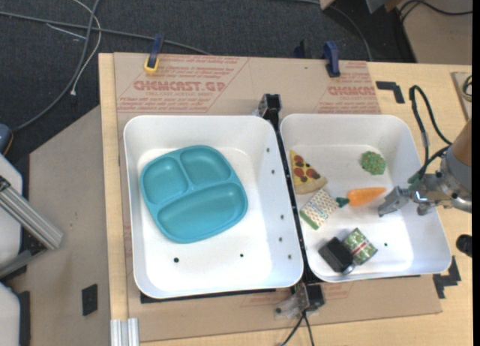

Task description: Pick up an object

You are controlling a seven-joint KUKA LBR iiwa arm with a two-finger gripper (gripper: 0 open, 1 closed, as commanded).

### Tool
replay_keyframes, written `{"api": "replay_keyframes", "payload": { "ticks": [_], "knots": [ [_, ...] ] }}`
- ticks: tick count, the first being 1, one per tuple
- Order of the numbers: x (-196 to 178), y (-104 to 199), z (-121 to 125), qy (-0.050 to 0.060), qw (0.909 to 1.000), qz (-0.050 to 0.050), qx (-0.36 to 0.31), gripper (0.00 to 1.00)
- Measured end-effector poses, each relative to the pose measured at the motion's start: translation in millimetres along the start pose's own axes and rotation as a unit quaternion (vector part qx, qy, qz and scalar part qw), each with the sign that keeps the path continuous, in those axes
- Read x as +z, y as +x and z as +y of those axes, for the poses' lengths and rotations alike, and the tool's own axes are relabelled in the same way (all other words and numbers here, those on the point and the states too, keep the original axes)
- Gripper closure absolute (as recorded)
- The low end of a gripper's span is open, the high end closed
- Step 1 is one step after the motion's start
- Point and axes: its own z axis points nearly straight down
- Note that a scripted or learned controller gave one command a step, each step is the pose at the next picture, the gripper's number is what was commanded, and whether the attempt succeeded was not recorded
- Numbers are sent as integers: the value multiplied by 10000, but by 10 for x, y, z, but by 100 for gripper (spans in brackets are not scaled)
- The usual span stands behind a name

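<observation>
Gripper low at right bin's right edge, fingers spread wide, holding nothing. Carrot just beside fingertips, mid-bin. Best bet: slide toward bin centre, straddle carrot across its narrow width, drop, close. Mind broccoli nearby

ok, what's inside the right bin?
Right bin holds a pizza slice toy, broccoli, carrot, a patterned packet and a black-and-green item. The gripper sits over its right side; whatever lies beneath it is covered.
</observation>
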Motion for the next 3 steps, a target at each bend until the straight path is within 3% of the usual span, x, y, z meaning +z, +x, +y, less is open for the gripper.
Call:
{"api": "replay_keyframes", "payload": {
  "ticks": [1, 2, 3],
  "knots": [
    [527, 7, -3, 1, 10000, 2, 2, 0],
    [387, 0, 10, -29, 10000, -10, 4, 100],
    [-50, 28, -22, -41, 10000, -22, -6, 100]
  ]
}}
